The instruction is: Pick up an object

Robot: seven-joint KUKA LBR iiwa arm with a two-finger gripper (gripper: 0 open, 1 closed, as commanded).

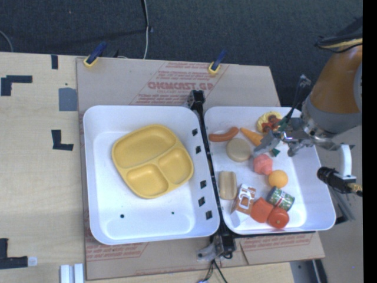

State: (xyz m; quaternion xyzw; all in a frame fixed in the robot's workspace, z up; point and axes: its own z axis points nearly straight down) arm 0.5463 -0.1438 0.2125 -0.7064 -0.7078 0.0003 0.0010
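While hovering over the right bin (323, 212) | jaws (275, 141) spread, gripping nothing | target: pink ball (263, 164) just below (orange ball (277, 178) touching, tan disc (239, 151) beside) | advice: descend straight, centre over pink ball, close only once astride.

Fixed overhead cam, slanted down on both bins (94, 158).

A divided plate (154, 160) lies in the left bin (94, 175); toy foods crowd the right bin (315, 199).
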